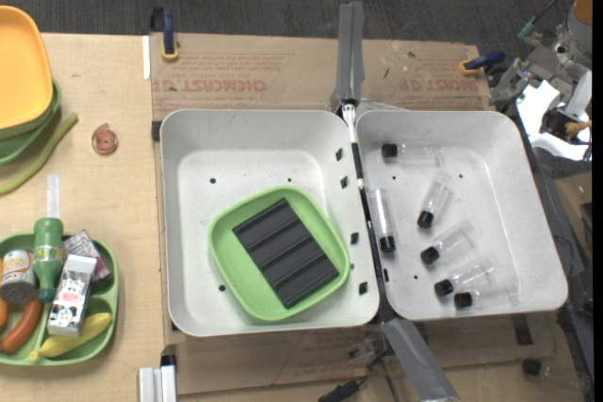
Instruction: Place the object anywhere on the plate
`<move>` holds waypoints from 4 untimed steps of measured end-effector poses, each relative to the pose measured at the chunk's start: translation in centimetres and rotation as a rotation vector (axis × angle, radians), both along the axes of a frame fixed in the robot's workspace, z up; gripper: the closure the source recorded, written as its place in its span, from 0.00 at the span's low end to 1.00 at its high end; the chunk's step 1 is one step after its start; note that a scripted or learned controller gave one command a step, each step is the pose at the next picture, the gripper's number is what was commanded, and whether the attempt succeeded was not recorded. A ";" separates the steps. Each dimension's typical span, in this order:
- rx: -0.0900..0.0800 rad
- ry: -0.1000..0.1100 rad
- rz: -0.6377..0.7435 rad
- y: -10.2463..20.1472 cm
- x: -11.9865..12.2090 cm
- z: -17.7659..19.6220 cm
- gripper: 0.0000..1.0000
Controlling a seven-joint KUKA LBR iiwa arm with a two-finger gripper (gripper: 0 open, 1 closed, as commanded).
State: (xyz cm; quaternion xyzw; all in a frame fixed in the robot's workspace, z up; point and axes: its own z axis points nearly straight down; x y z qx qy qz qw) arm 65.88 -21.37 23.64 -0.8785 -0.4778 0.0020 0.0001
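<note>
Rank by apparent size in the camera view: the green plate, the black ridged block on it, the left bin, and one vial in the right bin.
1. Left bin
2. Green plate
3. Black block
4. Vial

The gaps are plain; no ties.

Plate [279, 251]: showing light green, with a dark grey ridged block [285, 253] lying on it in 3 bands.
Bins [179, 202]: both reading white.
Vials [434, 202]: looking clear, each wearing a black cap.
Bench [94, 89]: showing pale wood, with brown cardboard [254, 75] carrying red print.
</note>
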 end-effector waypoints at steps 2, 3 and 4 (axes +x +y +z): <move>0.000 -0.002 -0.044 0.0 0.0 -0.1 0.00; -0.001 -0.002 -0.038 -0.1 0.0 0.7 0.00; 0.000 -0.001 -0.047 0.0 0.0 0.4 0.00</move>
